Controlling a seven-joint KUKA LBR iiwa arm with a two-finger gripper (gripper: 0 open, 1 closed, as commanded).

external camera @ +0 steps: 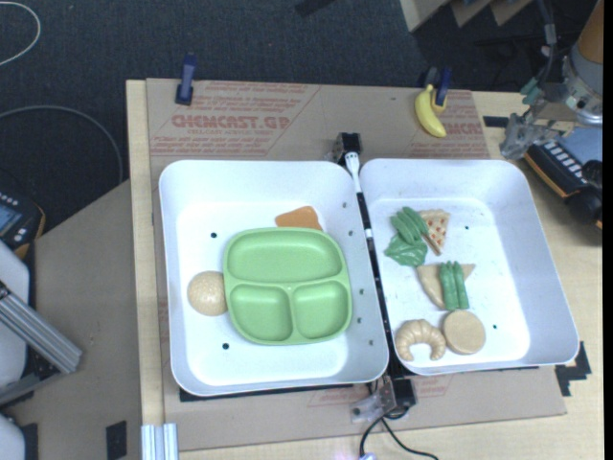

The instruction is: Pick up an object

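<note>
Starting at the left, the left bin (182, 257) holds a round beige bun (206, 292) just beside the left rim of a green divided plate (285, 285), which takes up the middle of that bin. An orange wedge (300, 218) pokes out from behind the plate's far edge, touching it. Neither compartment of the plate carries anything that can be made out.

Past the black divider strip, the right bin (532, 247) carries a cluster of toy food. A bunch of green leaves (408, 236) lies beside a pizza slice (436, 228) near the far side. Closer to the camera, a green bean pod (453, 285) rests on a tan wedge (430, 282). At the near edge a croissant (420, 339) sits touching a round tan cookie (465, 333).

Behind the right bin, a yellow banana (430, 113) lies on the cardboard-covered worktop (239, 113) by a blue clamp (441, 84).

At the far right, the tool (536, 127) hangs above the worktop's back corner, well apart from every object in the bins and holding nothing visible; how far it is open cannot be told.
</note>
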